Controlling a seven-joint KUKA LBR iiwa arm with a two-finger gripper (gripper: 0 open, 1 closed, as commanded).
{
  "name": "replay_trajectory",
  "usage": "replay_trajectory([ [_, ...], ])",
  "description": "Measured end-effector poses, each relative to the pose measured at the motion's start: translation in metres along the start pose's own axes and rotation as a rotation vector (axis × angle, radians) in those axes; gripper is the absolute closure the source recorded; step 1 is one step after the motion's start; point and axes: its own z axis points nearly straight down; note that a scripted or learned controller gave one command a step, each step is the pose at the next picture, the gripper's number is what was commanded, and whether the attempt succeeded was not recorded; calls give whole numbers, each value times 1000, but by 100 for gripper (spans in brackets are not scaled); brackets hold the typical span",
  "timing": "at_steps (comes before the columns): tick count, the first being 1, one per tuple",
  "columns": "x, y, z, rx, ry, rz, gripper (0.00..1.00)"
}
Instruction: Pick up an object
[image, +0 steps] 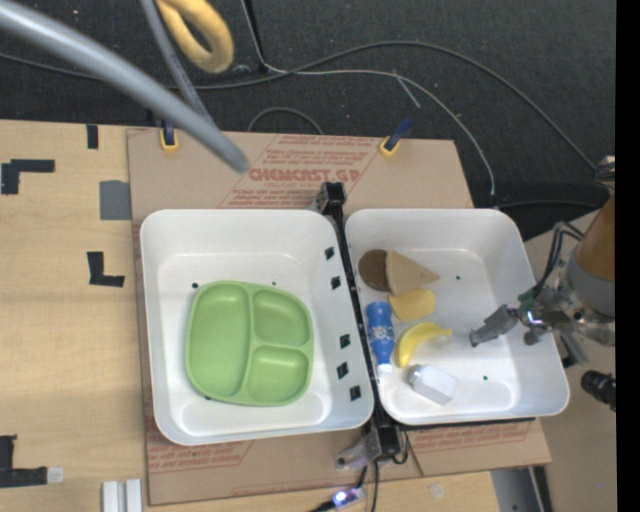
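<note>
Arm: one, entered from the right edge, with an orange band seen above the wrist at the far right. The gripper is held low over the right-hand part of the right bin, pointed leftward toward the bin's contents. Two dark fingers are seen spread apart, one reaching left and slightly down, the other set back nearer the wrist; nothing is seen between them. The gripper is thus recorded as parted and unloaded.

Bins: two, white, shallow, side by side. The right bin lies under the gripper; the left bin lies well to the gripper's left.

Contents of the right bin, all to the left of the gripper and apart from it:
- one banana, yellow, curved, the nearest item to the fingers;
- one yellow block, just above the banana;
- one tan wedge, beside one brown disc, further up and left;
- one blue tube, upright along the bin's left wall, left of the banana;
- one small white box, below the banana, down and left of the gripper.

Contents of the left bin: one green plate, divided into three compartments, lying flat, far to the gripper's left.
</note>
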Motion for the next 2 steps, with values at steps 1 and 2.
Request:
replay_trajectory([
  [1,-1,4,46,-1,-1,-1,0],
  [2,-1,5,86,-8,-4,-1,0],
])
